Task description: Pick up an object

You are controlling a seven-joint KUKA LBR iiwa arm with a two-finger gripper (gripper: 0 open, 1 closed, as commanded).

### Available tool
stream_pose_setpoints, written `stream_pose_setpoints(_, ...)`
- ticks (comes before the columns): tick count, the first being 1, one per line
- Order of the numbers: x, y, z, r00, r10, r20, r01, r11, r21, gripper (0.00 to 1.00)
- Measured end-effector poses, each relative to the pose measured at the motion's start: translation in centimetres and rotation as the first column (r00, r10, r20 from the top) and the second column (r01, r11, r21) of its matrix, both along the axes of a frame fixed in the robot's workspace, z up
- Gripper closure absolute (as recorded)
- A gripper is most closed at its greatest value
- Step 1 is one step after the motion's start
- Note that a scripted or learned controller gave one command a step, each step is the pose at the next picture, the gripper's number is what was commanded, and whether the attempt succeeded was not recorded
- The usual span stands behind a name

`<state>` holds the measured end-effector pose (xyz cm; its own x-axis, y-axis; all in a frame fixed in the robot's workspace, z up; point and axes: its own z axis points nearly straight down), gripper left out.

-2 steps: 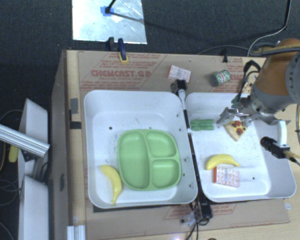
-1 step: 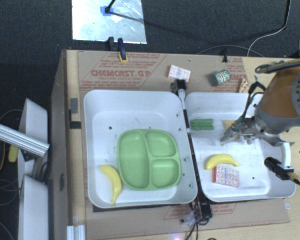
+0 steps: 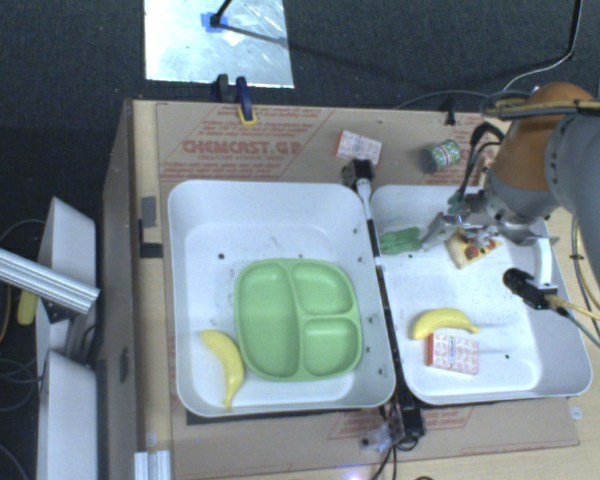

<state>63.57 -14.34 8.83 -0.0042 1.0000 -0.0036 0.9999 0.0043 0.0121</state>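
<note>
Apparently the tool (image 3: 467,226) hovers right above a small tan-and-red toy (image 3: 474,251) (long axis slanting far-right); whether it is apart or together, I cannot tell.

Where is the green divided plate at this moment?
The green divided plate lies in the left bin of the camera view, toward its near right corner, with a banana just to its lower left.

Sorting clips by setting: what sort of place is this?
Probably a robotics lab bench: two white bins on a board hold toy bananas and a green divided plate, with loose cables around.
</note>
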Motion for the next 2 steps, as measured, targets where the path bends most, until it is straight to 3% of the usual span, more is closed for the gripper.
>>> stream_pose_setpoints(1, -0.5, -2.6, 6.9, 1.000, -0.002, -0.007, 0.002, 1.000, 0.001, 0.00)
stream_pose_setpoints(2, -11.4, 2.4, 5.1, 1.000, -0.003, -0.013, 0.003, 1.000, 0.004, 0.00)
